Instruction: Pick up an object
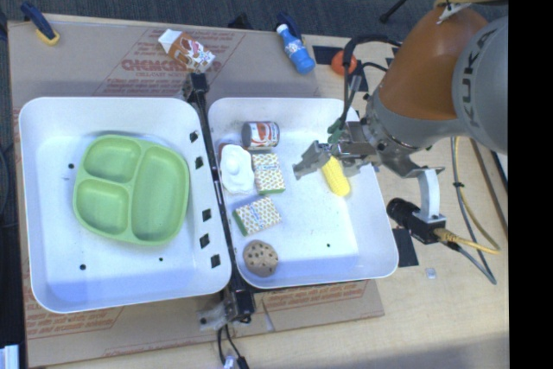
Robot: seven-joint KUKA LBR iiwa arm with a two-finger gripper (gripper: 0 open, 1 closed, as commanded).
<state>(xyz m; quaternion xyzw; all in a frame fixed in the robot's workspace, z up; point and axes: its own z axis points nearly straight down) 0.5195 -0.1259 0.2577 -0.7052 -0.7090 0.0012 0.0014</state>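
Corn cob [336,176]: small, yellow, bumpy plastic-looking toy, lying slantwise in right bin [346,248], centre-right of frame. Pincer [321,158] at cob's upper end, touching or just over it; finger spread and grip impossible to tell. Left of cob: shiny metal can [261,134] on its side, white lumpy item [236,169], two flat patterned packets [269,173] [258,215], round speckled cookie [259,257]. Left bin [43,272]: smooth green three-part plate [131,189].
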